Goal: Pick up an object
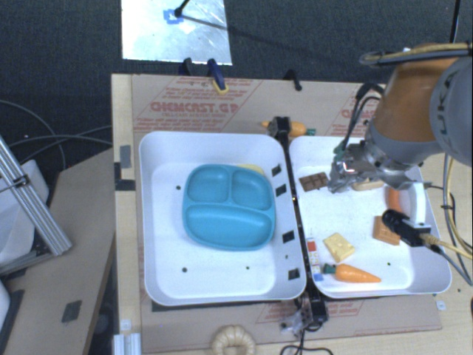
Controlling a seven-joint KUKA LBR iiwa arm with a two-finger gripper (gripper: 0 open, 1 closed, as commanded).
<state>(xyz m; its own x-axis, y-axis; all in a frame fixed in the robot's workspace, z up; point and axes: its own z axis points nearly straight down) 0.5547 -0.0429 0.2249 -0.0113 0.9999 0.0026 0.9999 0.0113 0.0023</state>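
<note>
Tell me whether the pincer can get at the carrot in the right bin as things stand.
Probably yes. The carrot lies uncovered near the front wall of the right bin, apart from the cheese wedge. The pincer hangs over the far half, with open floor between.

Even, bright overhead light, glare on the foil sheet (176, 19), soft shadows, slight overall blur.

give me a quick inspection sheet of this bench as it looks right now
surface: cardboard-covered bench bearing left bin and right bin
job's things: chocolate bar, cheese wedge, carrot, cracker in right bin
clutter: blue divided plate in left bin
grippers: gripper low over right bin's far side, beside chocolate bar
cables: black cables left of bench
surroundings: foil sheet on dark floor
</note>
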